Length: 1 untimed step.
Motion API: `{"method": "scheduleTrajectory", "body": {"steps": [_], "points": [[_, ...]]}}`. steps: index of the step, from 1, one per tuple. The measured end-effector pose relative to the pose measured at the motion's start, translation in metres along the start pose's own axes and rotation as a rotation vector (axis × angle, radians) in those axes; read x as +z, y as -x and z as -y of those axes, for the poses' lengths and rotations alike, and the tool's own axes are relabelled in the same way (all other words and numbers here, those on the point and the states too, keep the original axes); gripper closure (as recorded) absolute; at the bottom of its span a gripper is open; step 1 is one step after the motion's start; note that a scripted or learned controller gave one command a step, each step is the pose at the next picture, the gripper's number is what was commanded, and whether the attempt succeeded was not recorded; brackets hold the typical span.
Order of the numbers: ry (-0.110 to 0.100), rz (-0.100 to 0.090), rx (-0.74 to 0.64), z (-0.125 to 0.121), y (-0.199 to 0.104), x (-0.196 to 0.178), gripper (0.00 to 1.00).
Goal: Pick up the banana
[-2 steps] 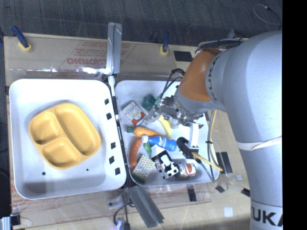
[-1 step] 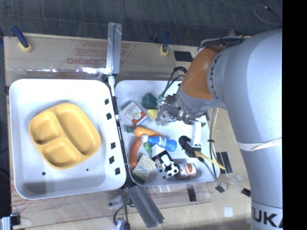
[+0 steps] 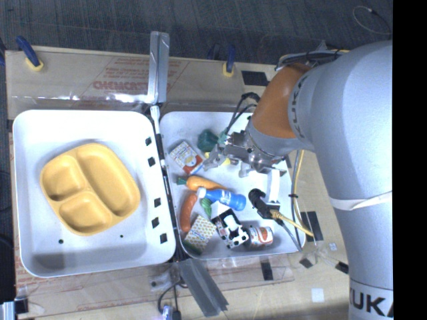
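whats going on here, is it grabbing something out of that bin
A grey arm reaches in from the right, its tool low over the right bin. That bin holds a jumble of small things: a carrot, a blue bottle, a cow toy, a can and more. Nothing can be seen held in the tool, and I can't pick out a banana in the pile. The left bin holds a yellow tray.
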State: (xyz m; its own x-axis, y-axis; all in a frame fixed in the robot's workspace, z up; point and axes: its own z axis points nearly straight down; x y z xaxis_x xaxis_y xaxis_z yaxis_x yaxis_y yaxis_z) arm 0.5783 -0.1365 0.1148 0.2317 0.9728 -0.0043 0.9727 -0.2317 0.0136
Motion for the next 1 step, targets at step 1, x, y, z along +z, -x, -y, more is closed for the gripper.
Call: {"method": "scheduleTrajectory", "body": {"steps": [1], "points": [[-0.014,-0.005,-0.155,-0.0226,0.0265,0.0233,0.00]]}}
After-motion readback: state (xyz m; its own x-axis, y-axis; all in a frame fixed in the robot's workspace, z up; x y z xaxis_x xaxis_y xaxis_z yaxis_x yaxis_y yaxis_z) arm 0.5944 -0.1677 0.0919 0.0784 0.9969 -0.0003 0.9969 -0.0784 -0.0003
